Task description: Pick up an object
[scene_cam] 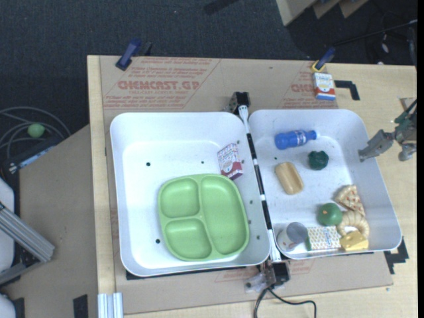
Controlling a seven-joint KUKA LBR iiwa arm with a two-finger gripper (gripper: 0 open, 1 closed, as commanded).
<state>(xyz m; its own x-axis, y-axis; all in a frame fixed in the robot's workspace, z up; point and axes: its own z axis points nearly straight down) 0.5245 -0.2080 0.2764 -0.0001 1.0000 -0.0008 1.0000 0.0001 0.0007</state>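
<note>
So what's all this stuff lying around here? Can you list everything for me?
left bin: 1, white, left on the bench
right bin: 1, white, beside it
divided plate: 1, light green, left bin
small carton: 1, red and white, left bin
bottle: 1, blue, right bin
dark green toy: 1, right bin
tan bread-like piece: 1, right bin
green ball: 1, right bin
cup: 1, grey, right bin's near corner
pincer: 1, grey, at the right bin's right edge

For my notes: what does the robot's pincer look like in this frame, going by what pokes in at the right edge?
The pincer is a grey metal piece with angular, blocky links, slightly blurred. Behind it, at the frame's right edge, sit darker fittings with a greenish tint. No markings can be made out.
</note>
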